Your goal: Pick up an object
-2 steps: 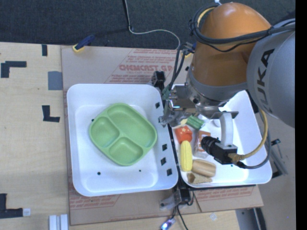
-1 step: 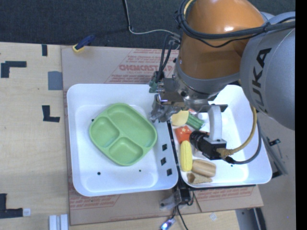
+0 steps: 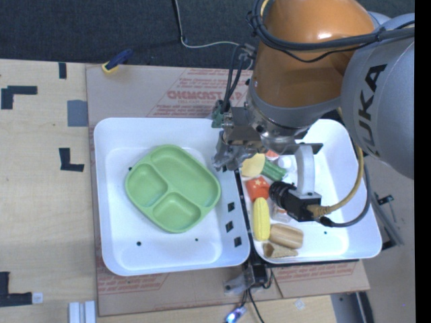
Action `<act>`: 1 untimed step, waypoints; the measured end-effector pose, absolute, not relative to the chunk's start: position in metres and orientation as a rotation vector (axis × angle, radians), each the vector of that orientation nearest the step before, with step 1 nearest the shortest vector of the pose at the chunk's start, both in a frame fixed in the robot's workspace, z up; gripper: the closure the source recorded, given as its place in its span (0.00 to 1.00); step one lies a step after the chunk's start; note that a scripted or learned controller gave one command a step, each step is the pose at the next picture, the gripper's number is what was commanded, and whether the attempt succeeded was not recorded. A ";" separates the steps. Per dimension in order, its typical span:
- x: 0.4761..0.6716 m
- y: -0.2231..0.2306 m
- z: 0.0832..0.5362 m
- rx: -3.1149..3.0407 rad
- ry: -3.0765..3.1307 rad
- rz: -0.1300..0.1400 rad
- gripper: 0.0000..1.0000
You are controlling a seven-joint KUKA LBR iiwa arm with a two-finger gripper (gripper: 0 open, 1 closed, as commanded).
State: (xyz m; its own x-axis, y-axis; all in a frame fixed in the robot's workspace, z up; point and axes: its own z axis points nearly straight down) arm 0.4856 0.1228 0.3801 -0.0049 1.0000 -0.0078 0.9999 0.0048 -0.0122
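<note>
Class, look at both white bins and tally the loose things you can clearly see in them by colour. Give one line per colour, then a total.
Green: 2, the divided plate and a small green piece
Yellow: 2, the corn cob and a pale yellow piece
Red: 1, the red piece
Tan: 1, the bread roll
Total: 6

We are reaching in from the right with our arm (image 3: 377, 93), its grey casing filling the upper right and the orange band (image 3: 313, 39) bulging above the wrist. The wrist is pointing steeply down, with black cables looping around it. Our gripper (image 3: 236, 150) is hanging below the band, and its fingers are lying too much in the wrist's shadow for us to be reading their spread
</note>
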 end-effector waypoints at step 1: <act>0.487 0.124 0.387 -2.210 -2.226 0.034 1.00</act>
